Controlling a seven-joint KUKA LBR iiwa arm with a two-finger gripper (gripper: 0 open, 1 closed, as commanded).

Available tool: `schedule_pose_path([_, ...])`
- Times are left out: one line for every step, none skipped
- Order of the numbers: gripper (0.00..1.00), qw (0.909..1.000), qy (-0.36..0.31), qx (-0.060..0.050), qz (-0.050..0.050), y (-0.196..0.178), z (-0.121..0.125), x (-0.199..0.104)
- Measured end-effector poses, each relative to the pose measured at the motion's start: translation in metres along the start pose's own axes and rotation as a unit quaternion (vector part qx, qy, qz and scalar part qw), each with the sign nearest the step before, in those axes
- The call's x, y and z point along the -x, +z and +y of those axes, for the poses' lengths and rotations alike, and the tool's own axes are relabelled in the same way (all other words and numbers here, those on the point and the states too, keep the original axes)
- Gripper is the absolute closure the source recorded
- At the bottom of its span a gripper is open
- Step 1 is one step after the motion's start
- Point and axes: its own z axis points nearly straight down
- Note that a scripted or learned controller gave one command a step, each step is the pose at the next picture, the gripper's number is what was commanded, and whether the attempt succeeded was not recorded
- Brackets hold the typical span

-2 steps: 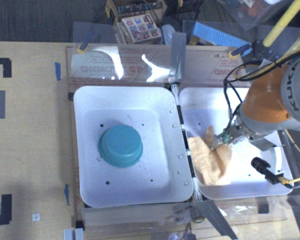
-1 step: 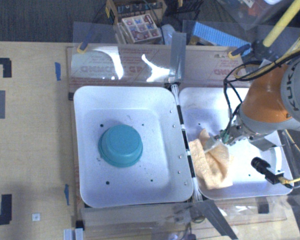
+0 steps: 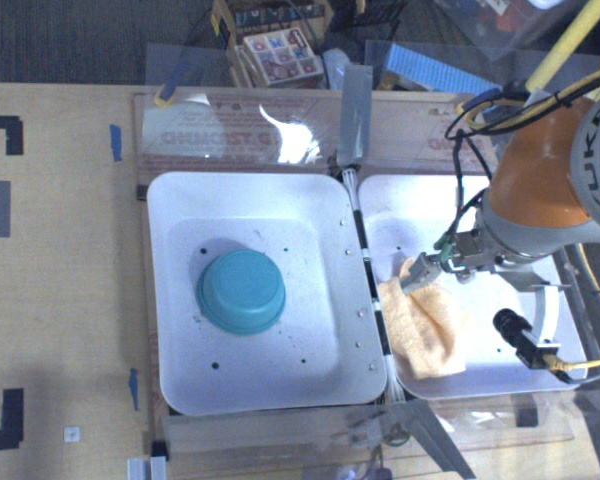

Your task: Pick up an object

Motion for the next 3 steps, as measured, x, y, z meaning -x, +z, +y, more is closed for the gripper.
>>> schedule_pose_path([0.00, 0.9973, 0.073, 0.003, 0.001, 0.095, 0.009, 0.048])
schedule_pose_path([0.00, 0.9973, 0.073, 0.003, -0.001, 0.096, 0.024, 0.096])
schedule_pose_path([0.00, 0.9997, 0.025, 0.005, -0.001, 0.095, 0.056, 0.039])
